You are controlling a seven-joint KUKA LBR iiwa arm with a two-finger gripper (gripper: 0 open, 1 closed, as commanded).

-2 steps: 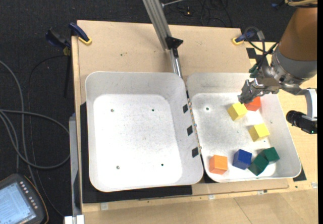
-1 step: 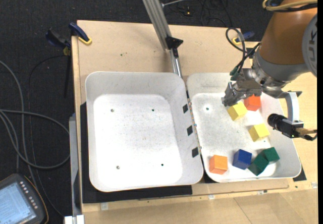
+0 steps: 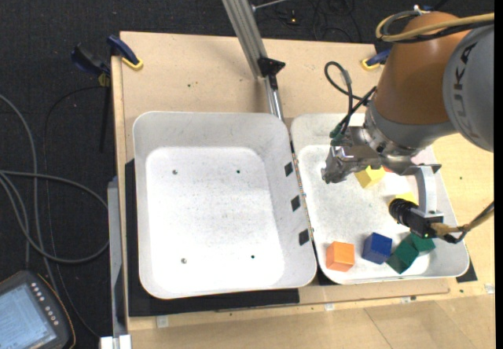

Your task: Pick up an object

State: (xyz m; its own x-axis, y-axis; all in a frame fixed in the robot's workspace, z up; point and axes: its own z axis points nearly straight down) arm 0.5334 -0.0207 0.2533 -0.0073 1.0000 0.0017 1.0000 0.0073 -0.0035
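Gripper (image 3: 333, 171): low over the right bin (image 3: 332, 218), upper half; opening cannot be told, no object seen in its hold.
Yellow block (image 3: 367, 176): just right of the gripper, partly under the wrist.
Other 3: orange block (image 3: 340, 255), blue block (image 3: 377, 247), green block (image 3: 409, 251), in a row along the bin's near edge.
Left bin (image 3: 212, 198): alongside.

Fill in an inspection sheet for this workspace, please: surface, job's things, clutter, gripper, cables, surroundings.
Surface: wooden bench bearing a left bin and a right bin, both white.
Job's things: orange block, blue block and green block at the right bin's near side; yellow block farther back.
Clutter: nothing seen.
Grippers: gripper over the right bin, beside the yellow block.
Cables: black cables on the floor, left of the bench.
Surroundings: dark floor; clamp at the bench's far left corner.
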